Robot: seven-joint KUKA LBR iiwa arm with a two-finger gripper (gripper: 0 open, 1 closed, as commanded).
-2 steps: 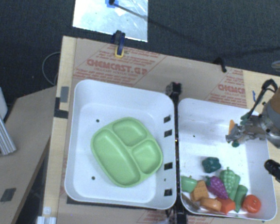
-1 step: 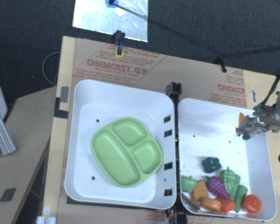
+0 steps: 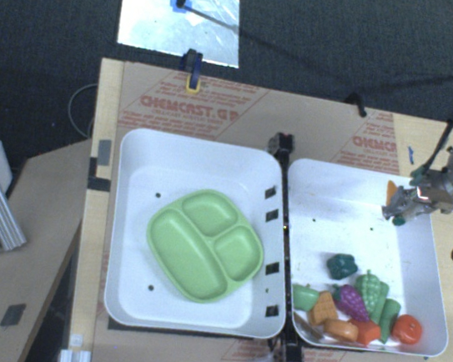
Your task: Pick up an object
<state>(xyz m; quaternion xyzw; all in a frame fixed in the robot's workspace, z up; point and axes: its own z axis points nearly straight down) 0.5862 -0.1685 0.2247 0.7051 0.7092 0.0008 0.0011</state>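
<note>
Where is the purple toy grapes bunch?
The purple plastic grape bunch lies in the right-hand shallow white bin, near its front edge, amid the toy food pile, just below the dark green toy pepper.

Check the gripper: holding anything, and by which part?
Cannot be told. The gripper hovers over the right bin; an orange piece sits at its tip, too blurred to confirm a grasp.

The bench (image 3: 246, 107) has a brown cardboard top with red print. Two white bins lie directly on it, side by side and touching. The right bin (image 3: 357, 212) is the one just under the gripper (image 3: 399, 212). The left bin (image 3: 204, 160) is well apart from the gripper, on its far side. A blue and yellow clamp (image 3: 192, 70) grips the bench's back edge.
</note>
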